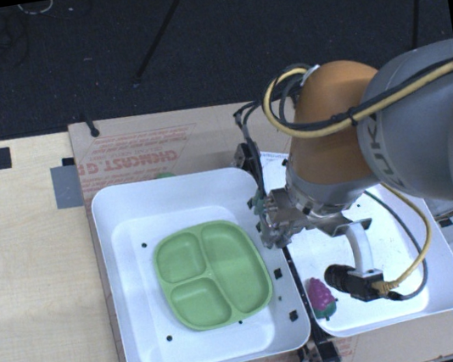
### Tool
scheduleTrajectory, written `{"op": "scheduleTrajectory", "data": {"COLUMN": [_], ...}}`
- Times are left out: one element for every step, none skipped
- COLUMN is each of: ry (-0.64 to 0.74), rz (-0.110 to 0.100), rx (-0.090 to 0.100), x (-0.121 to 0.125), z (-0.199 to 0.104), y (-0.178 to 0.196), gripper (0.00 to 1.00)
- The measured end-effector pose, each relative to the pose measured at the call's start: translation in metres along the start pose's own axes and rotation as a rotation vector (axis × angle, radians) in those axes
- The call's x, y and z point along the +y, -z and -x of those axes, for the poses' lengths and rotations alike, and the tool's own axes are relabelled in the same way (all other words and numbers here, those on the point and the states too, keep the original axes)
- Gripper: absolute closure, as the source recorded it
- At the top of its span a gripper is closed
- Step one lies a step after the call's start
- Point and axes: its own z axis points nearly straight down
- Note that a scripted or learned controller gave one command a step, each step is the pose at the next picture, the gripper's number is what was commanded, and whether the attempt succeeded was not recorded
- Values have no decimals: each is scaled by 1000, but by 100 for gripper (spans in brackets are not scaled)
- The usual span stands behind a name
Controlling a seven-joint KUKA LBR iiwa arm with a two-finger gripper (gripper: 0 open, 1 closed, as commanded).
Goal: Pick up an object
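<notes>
Gripper [275,226]: over the bins' divide, finger state cannot be told. Purple object [320,295]: right bin [450,284], below, apart.

Even, bright light is falling from above on the left bin [122,227]; its white floor is looking clean and a little overexposed, with almost no detail in the rim; the green plate [212,273] inside it is showing soft highlights on its ridges and a thin shadow just under its lower edge. To the right of this bin the arm [375,142] is casting a grey shadow on the right bin [436,278]; its orange band is glowing with a mild sheen. Behind the left bin the background is staying very dark, with cables hardly visible. The picture is slightly soft and grainy; small things are looking blurred.
</notes>
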Motion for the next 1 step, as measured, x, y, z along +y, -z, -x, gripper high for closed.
{"op": "scheduleTrajectory", "data": {"ry": [-1], "rz": [-3], "rx": [-1], "x": [-10], "z": [-41], "y": [-2], "gripper": [100]}}
